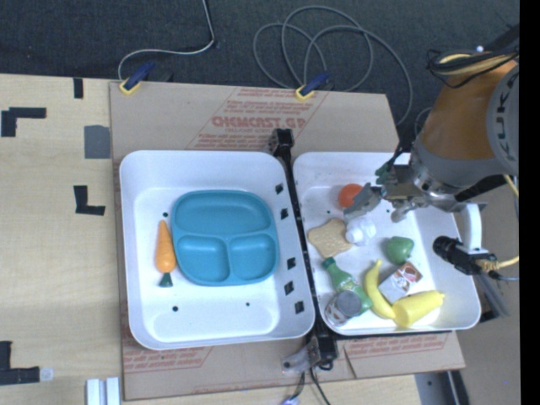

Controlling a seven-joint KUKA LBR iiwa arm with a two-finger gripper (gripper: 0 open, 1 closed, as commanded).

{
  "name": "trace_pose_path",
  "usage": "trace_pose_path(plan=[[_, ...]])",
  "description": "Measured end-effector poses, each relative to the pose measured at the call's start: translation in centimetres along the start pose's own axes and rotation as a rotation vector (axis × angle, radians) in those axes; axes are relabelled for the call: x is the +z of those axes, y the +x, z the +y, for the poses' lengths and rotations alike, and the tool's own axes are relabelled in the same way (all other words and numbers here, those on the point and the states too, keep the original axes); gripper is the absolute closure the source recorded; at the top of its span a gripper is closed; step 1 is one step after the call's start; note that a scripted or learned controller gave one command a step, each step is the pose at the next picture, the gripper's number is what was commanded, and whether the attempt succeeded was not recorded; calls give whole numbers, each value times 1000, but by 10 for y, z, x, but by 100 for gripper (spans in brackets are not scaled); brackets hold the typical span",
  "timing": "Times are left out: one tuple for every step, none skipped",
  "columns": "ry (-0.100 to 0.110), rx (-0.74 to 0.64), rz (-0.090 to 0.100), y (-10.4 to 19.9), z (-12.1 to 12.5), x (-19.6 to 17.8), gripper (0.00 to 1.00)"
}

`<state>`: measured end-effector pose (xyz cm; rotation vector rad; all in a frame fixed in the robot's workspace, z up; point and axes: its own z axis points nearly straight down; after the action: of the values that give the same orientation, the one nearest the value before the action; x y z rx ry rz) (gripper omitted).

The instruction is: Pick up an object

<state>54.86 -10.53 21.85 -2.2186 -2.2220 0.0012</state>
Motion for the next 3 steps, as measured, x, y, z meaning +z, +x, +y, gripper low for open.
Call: trace_pose_path(plan=[[1,-1,0,-3,82,47,0],[-5,0,-3,-31,121,132,0],[-5,-2,-4,-30,121,122,100]])
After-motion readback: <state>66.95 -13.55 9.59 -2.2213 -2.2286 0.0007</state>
